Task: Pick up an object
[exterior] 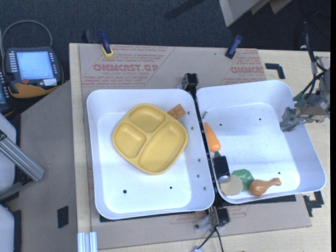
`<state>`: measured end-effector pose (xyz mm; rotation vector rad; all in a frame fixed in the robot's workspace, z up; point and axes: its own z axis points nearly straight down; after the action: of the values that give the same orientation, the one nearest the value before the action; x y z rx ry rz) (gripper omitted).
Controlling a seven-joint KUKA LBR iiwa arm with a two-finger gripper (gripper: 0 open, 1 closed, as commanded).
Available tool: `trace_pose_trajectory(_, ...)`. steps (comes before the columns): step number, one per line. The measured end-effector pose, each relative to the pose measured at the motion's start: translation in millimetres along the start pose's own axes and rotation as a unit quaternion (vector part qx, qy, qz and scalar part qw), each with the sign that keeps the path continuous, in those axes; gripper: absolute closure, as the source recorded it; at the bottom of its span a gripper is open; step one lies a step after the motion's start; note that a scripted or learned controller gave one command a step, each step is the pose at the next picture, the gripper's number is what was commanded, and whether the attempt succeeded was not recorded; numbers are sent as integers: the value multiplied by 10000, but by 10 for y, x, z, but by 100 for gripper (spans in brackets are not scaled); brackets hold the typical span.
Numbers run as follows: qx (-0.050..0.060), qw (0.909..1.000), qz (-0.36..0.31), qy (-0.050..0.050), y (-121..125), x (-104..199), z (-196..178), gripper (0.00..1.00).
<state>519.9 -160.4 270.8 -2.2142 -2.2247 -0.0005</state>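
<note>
Claw (289,121) sits at the right rim of the right bin (262,96), arm reaching in from the right. Too small and blurred to judge its state, cannot tell. Nothing visible in it.

Pickable things are all well away from it. Carrot (211,137) lies against the right bin's left wall. Black block (221,166) is just below it on the same wall. Near the bin's front-left corner a cluster: pale round piece (231,186), green piece (244,176), drumstick (264,184), touching or nearly so. Left bin (100,140) holds a yellow divided plate (150,138), with a small brown block (176,111) at the plate's far right edge.

Risks, as I judge them: everything in the right bin hugs a wall or corner, so a straight-down grab could clip the wall or the divider between the bins. The front cluster is tight, so the claw may nudge neighbours or close on two at once. The carrot is rounded and tapered and could squirt out. The plate is wide and flat, a poor grab. From the rim the claw could come down on bare bin floor and get nothing.

Worktop (157,67) is a pale board with red printed lettering, clipped at the back edge by two clamps (106,46). Dark floor behind. A pendant (32,67) with a lit screen sits off the worktop's left back corner.
</note>
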Motion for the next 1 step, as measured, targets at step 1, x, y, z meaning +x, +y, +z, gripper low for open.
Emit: trace_pose_trajectory(1, -1, 10000, 2, -3, -71, 572, -25, 100)
